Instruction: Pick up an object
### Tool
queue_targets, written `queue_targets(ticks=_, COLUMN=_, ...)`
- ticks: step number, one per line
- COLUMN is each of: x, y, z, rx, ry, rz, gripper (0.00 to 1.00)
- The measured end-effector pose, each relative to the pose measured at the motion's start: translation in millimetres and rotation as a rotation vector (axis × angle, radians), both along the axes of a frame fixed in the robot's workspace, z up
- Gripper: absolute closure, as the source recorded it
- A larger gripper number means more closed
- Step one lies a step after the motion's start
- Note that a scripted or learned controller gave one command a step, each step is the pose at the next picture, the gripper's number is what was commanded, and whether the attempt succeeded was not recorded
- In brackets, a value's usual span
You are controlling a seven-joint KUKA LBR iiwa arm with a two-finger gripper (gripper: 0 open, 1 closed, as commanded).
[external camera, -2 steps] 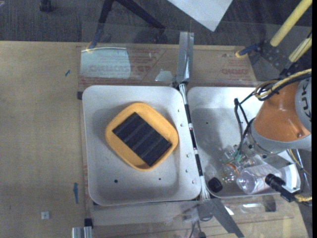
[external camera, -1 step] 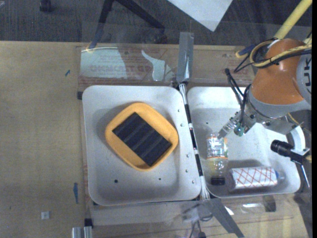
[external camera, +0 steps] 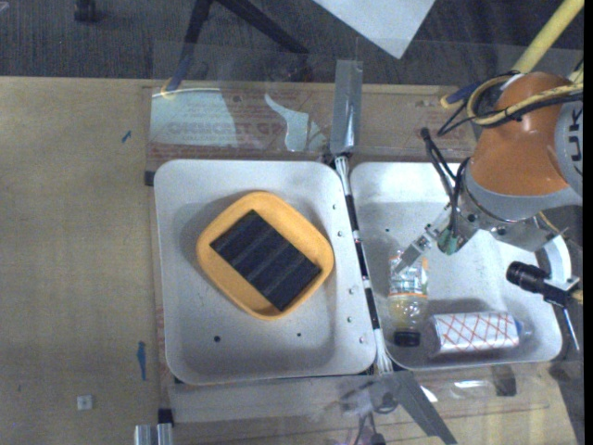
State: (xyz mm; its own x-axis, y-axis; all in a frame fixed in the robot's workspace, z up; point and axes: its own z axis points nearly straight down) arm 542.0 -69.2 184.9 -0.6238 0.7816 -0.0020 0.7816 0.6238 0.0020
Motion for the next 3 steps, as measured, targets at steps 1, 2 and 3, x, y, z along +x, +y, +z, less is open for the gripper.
queue_targets(ticks=1, x=17, y=-46, z=-96, rx=-0.002, ry=-0.011, rz=0.072, gripper=0.0)
queue_targets(ticks=2, x=18, y=-46, z=-84, rx=-0.001, ry=-0.014, rz=0.069, gripper=1.0)
queue_targets(ticks=3, x=79, y=-57, z=-76, rx=-0.001, ry=-0.004, rz=0.139, gripper=1.0)
